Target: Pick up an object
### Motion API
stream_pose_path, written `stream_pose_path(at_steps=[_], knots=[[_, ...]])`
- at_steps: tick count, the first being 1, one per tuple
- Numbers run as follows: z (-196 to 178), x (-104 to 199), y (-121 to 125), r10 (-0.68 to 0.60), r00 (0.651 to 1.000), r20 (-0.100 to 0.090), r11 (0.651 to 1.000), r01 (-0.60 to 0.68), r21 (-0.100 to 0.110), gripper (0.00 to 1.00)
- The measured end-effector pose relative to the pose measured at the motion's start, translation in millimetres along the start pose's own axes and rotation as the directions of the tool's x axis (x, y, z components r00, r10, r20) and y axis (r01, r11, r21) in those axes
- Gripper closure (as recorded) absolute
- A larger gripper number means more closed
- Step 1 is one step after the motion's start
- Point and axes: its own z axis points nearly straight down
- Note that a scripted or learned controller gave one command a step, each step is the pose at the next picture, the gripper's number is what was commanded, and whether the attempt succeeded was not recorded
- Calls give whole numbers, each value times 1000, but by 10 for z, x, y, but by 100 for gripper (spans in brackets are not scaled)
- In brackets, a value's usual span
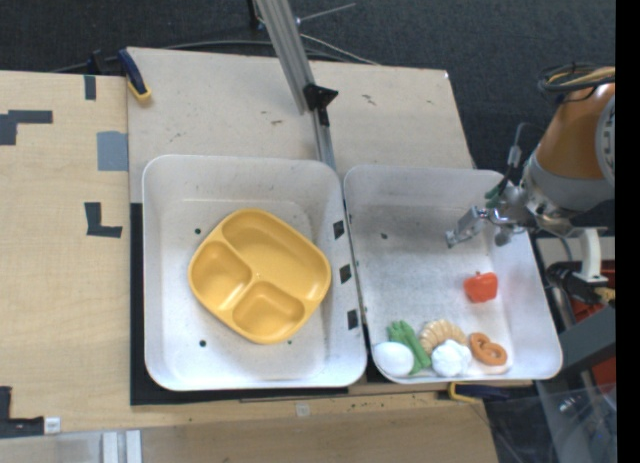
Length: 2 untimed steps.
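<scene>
Worktop: pale board across the frame, carrying two shallow white bins side by side; dark floor is seen beyond its upper and right edges

Left bin: centre-left of the frame, occupied by one item only, so bare floor is left along all four walls

Right bin: centre-right, touching the left bin along a shared rim; its upper and middle floor lie bare, giving the widest open room for travel

Arm: grey with an orange band, entered from the right edge and held over the right bin's upper right rim

Yellow tray: three-compartment dish, tilted in plan, middle of the left bin, apart from every wall

Tool: held above the bare floor in the upper right of the right bin, fingers apart, nothing between them. Task judged not yet done: no object lifted, approach and grasp both left

Red piece: alone on open floor, lower right of the tool, nearest candidate and clear on all sides

Lower cluster, pressed against the right bin's bottom wall, with little finger room judged: green piece, white ball, tan ridged piece, second white piece, orange ring
</scene>
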Motion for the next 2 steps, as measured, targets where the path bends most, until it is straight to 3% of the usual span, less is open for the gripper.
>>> stream_pose_path(at_steps=[1, 2], knots=[[-129, 4, 11, -2, 1000, 0, 1000, 2, -4, 100], [-752, 55, 38, 0, 1000, 2, 1000, 0, -11, 100]])
